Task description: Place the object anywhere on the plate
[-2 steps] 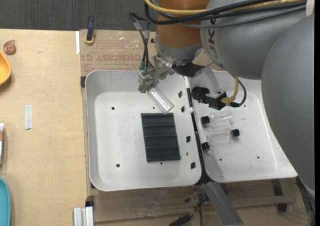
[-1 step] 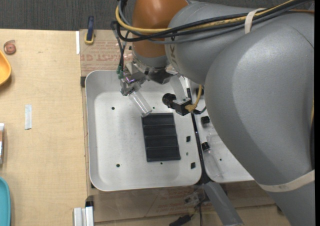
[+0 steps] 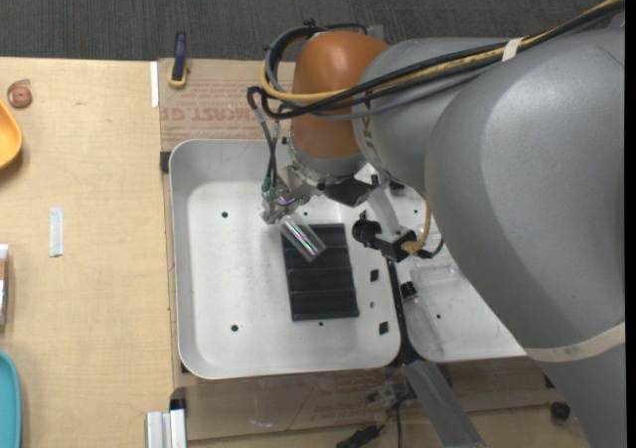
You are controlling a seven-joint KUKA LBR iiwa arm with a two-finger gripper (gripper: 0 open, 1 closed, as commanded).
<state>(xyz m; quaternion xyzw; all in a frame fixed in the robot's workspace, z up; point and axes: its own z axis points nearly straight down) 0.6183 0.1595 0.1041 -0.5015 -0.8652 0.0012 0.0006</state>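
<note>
A black ribbed rectangular plate (image 3: 323,282) lies in the left white bin (image 3: 214,267), right of its middle. A small silvery, shiny cylinder-like object (image 3: 303,239) rests tilted over the plate's upper-left corner. My gripper (image 3: 277,204) hangs just above and to the left of that object, under the orange wrist band (image 3: 323,78). From this angle I cannot make out whether the object touches the gripper or lies apart from it. The arm's grey body hides the plate's far right side and most of the right bin.
The right bin (image 3: 457,322) peeks out under the arm. Brown cardboard (image 3: 214,103) lies behind the bins. On the wooden bench to the left are an orange dish edge (image 3: 8,138) and a small white strip (image 3: 56,232).
</note>
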